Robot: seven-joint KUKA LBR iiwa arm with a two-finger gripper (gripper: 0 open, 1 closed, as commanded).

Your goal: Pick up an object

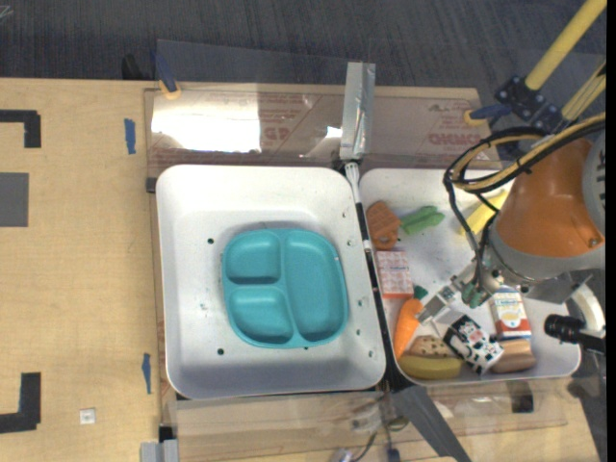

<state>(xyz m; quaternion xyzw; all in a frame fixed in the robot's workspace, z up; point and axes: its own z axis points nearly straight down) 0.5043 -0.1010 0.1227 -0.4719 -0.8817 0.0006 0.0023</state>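
My gripper (450,301) hangs low over the middle of the right bin (438,186), under the orange band of the arm. Just left of it and below lies an orange carrot (408,323). A yellow banana (430,365) and a black-and-white box (473,344) lie right below it. To its right stands a small milk carton (509,315). A white and pink packet (393,275) lies to its upper left. I see nothing held in the gripper.
The left bin (183,258) holds a teal divided plate (285,285). At the back of the right bin lie a brown pastry (383,222), a green piece (422,221) and a yellow piece (475,219). A brown loaf (520,356) sits at the front right.
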